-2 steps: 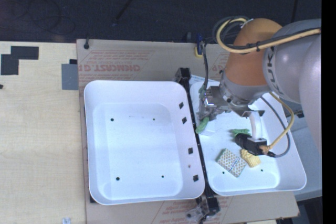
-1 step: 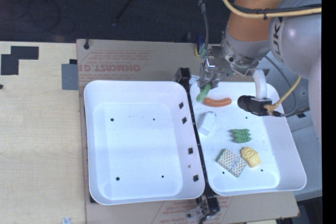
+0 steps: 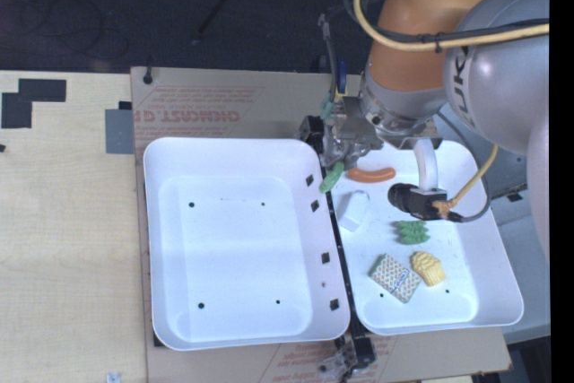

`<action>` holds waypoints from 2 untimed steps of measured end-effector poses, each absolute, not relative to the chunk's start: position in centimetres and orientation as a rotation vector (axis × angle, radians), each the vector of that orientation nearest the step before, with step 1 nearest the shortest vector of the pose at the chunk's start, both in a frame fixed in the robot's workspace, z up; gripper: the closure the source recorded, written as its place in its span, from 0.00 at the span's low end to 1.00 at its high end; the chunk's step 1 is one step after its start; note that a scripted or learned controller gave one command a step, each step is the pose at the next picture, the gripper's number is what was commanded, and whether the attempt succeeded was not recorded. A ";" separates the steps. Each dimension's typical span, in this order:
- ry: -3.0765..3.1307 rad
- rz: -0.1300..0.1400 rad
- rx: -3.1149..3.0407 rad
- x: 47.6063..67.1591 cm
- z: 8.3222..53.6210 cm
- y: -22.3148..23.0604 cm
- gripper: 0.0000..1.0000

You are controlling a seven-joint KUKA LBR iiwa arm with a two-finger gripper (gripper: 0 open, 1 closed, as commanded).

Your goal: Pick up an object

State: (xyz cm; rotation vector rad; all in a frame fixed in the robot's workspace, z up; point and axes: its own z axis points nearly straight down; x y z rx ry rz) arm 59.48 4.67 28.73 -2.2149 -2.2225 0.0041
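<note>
nearest you, the checkered packet (image 3: pixel 395 277) and yellow toy (image 3: pixel 428 267) lie in the right bin (image 3: pixel 489 305); your hand (image 3: pixel 345 159) sits at its upper left, grip unclear, beside the orange sausage (image 3: pixel 369 175)

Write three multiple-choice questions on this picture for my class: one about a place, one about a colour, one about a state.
1. Which bin holds the small objects?
A. the right bin
B. the left bin
C. both bins

2. What colour is the sausage-shaped object?
A. blue
B. orange
C. black

3. How does the checked block lie?
A. on top of the green object
B. hanging over the bin's rim
C. flat on the bin floor

Answers:
1 A: they all lie in the right bin.
2 B: the sausage-shaped object is orange.
3 C: the checked block lies flat, beside the yellow object.
</note>
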 end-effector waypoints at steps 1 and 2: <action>-2.215 0.012 -2.218 58.2 22.9 5.5 1.00; -2.211 0.012 -2.224 53.8 21.7 0.2 1.00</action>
